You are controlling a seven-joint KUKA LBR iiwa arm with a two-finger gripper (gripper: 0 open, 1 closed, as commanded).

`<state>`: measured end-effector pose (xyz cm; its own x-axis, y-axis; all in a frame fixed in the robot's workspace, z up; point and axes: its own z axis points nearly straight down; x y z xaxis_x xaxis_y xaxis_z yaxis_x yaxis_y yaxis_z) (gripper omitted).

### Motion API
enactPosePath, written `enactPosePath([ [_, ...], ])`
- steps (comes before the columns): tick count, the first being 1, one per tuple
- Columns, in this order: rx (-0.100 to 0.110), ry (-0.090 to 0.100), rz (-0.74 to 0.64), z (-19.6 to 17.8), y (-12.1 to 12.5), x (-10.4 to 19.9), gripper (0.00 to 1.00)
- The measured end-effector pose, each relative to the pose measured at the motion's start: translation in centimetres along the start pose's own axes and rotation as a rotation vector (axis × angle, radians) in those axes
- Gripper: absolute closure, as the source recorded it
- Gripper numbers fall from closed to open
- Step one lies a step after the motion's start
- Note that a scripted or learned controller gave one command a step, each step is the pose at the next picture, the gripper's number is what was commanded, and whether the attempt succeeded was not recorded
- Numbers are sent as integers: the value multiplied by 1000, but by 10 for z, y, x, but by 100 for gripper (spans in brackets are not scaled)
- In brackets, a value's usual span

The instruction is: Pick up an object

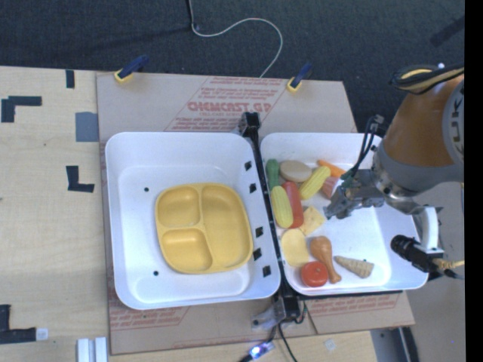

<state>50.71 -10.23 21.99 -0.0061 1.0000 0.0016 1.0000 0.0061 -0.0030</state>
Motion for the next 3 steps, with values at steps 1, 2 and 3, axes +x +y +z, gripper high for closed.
enactPosePath([
  [1, 0, 1, -2, -1, -3, 59, 100],
  [2, -1, 0, -3, -9, 2, 118, 100],
  [3, -2, 0, -2, -11, 21, 176, 100],
])
